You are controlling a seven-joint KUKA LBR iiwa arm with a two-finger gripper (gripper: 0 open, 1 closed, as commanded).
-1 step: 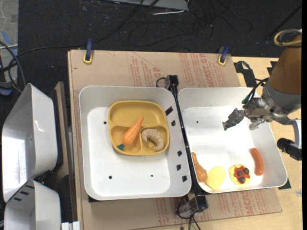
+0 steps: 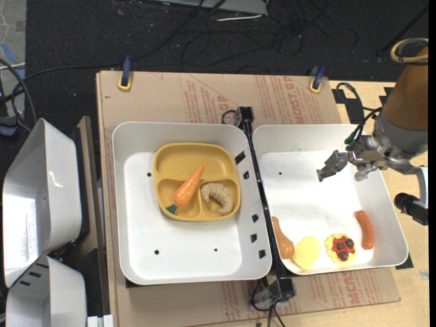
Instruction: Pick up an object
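The gripper (image 2: 345,167) hangs over the upper right part of the right bin (image 2: 300,196), its two dark fingers spread apart with nothing between them. Below it, near the bin's front right, lie an orange sausage (image 2: 366,229), a small round pizza toy (image 2: 340,247), a yellow disc (image 2: 306,251) and an orange spoon-like piece (image 2: 282,238). In the left bin (image 2: 136,237) a yellow divided plate (image 2: 167,162) holds a carrot (image 2: 188,187) and a pale shrimp (image 2: 219,196).
A black divider with clips (image 2: 251,182) runs between the two bins. The grey arm with its orange band (image 2: 407,107) reaches in from the right. White containers (image 2: 37,196) stand off the bench at the left, and cables lie behind it.
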